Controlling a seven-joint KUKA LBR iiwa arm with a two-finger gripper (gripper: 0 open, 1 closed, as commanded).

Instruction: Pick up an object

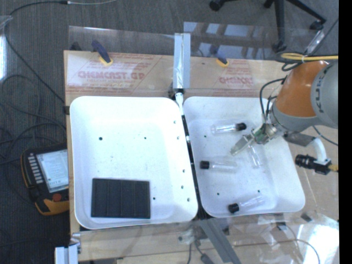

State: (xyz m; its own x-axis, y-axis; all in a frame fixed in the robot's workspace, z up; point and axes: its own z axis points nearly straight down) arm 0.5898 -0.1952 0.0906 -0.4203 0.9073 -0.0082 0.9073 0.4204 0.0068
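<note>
Overhead, 2 shallow white bins sit side by side on the bench. The left bin (82,125) contains a dark rectangular pad (120,198) lying flat near its front left corner. The right bin (286,197) contains several clear tubes with black caps: 1 capped tube (228,128) lies toward the back, a second capped tube (217,164) lies near the middle close to the divider between the bins, and a third capped tube (246,204) lies along the front edge.

The grey arm with its orange band (297,95) reaches in from the right, above the right bin's far right part. Its gripper (242,145) points down and leftward toward the middle of that bin, between the back tube and the middle tube. A faint clear tube (254,158) without a visible cap lies just beside the fingertips; whether it touches them is unclear. The fingers look slightly spread, but the view is too small and blurred to say whether they are apart or pinching anything.

A yellow-and-black handheld pendant (47,180) lies on the floor left of the bench.
</note>
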